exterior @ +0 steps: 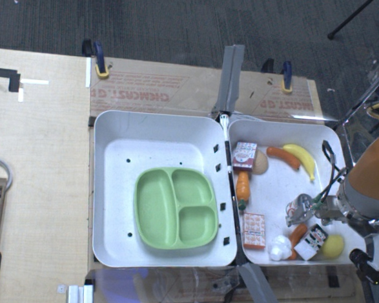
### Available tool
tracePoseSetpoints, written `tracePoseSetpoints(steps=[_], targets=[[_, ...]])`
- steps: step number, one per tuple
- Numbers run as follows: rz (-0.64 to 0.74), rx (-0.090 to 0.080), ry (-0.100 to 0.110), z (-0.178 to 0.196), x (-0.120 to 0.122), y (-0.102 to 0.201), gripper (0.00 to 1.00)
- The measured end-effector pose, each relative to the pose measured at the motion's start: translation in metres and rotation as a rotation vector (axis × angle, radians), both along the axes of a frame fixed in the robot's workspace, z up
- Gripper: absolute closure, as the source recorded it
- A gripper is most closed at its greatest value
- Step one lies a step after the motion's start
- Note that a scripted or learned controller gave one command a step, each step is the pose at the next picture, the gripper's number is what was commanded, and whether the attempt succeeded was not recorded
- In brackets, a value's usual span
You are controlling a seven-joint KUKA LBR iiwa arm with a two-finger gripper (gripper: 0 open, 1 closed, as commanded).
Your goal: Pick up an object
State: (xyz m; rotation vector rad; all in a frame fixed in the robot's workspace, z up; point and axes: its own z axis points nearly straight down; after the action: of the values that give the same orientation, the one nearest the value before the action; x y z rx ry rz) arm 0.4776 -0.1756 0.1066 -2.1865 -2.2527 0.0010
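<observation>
My gripper (pixel 299 210) hangs low over the right bin (pixel 278 131), in its lower right part. Just below it lie a small orange carrot piece (pixel 298 234) and a black-and-white carton (pixel 312 242). A yellow lemon (pixel 333 246) sits to the right of those and a white garlic bulb (pixel 278 248) to the left. Farther back in this bin are a banana (pixel 303 159), an orange sausage-like piece (pixel 284 155), a red-and-white box (pixel 244 155) beside a beige round item (pixel 260 163), a carrot (pixel 243 186) and a pink box (pixel 254 230). Nothing is visibly lifted.
The left bin (pixel 110 174) holds a green divided plate (pixel 176 208). A grey bar (pixel 230 79) runs back from the seam between the bins. Clamps (pixel 100 63) hold the cardboard behind the bins. The arm's orange band (pixel 372 170) overhangs the right bin's right wall.
</observation>
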Motion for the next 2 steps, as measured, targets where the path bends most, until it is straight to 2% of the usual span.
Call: tracePoseSetpoints(steps=[1,2], targets=[[-0.012,0.000,0.000,-0.0156,-0.0007,0.0111,0.00],[-0.014,0.000,-0.002,-0.0064,0.0005,0.0108,1.00]])
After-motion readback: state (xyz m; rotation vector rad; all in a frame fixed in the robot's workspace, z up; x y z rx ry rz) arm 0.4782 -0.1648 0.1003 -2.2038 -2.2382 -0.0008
